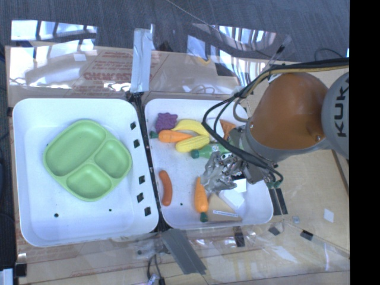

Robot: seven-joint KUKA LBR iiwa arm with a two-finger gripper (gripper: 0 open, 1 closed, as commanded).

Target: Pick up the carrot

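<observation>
An orange carrot [200,196] with a green stub at its near end lies lengthwise in the front part of the right bin [261,209]. A second orange carrot-like piece [174,136] lies crosswise near the bin's back left, next to a yellow banana [191,125]. My gripper [215,177] hangs over the middle of the right bin, just right of the front carrot's far tip and close above the bin floor. Nothing shows as held in it. The orange wrist dome [288,111] hides the bin's right back part.
The right bin also holds purple grapes [166,121], a yellow corn cob [193,143], a green piece [205,153], a reddish sausage [165,187], a pale cheese wedge [224,208] and an orange bit [227,127]. A green divided plate [87,158] lies in the left bin [35,218].
</observation>
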